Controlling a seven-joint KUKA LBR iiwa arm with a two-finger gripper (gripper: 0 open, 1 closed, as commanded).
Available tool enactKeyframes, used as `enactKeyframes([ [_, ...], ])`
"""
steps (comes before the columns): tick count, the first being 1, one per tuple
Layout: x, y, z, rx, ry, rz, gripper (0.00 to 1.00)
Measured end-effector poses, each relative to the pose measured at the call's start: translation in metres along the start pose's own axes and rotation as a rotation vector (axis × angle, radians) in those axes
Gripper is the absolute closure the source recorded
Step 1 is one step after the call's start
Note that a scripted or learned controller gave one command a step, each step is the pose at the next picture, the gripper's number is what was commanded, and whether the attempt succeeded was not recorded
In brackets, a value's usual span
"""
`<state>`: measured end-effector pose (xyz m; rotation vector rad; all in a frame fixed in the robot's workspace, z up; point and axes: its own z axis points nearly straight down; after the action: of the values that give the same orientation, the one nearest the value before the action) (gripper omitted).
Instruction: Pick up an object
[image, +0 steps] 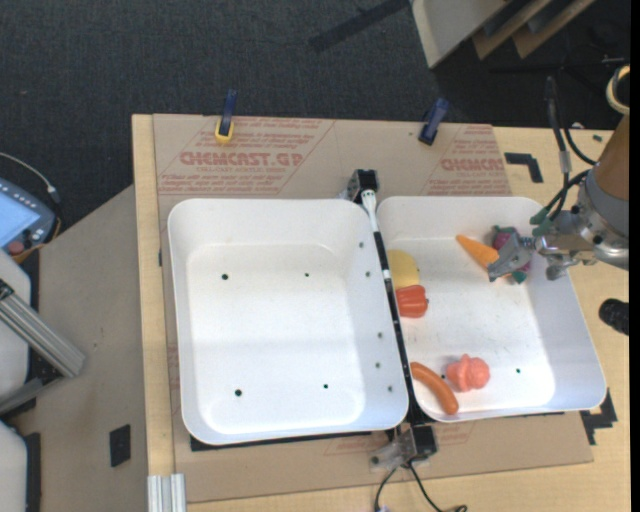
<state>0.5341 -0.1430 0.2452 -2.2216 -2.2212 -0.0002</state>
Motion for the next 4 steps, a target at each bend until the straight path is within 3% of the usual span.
enactKeyframes([
  [1,-0.002,-0.059,0.063,0.011,0.003,0.003,0.00],
  [2,0.060,-0.053,-0.223,-0.021,-0.002,-0.004,0.00],
  [3,0.059,-0.054,-0.225,-0.006,-0.003,-0.002,1.00],
  [4,0.059,-0.054,-0.224,-0.004,-0.002,-0.001,0.00],
])
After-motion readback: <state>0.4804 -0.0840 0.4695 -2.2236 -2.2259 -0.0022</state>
